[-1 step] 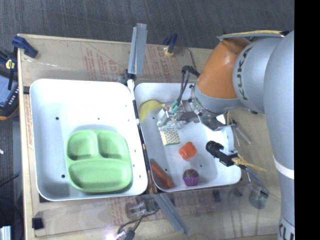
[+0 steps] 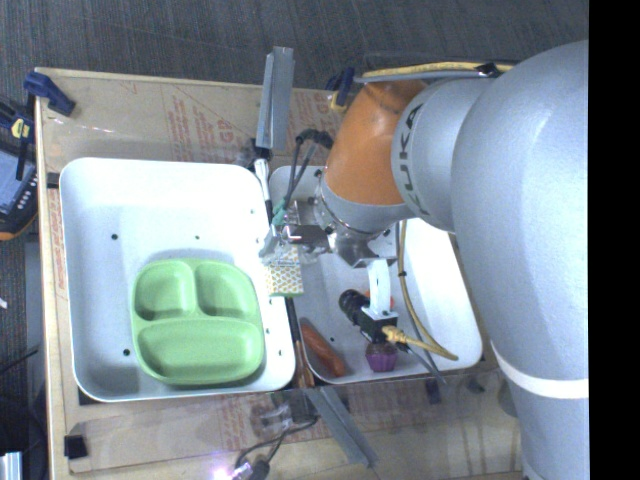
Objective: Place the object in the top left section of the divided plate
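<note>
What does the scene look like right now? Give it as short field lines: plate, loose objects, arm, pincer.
plate: green divided plate in left bin, all three sections bare
loose objects: reddish-brown sausage-shaped item and purple item in right bin
arm: grey arm over right bin
pincer: pincer near the wall between bins, over a checkered patch; grip state unclear

Bulky grey arm with an orange band; dark lettering on its casing; yellow cable.
</note>
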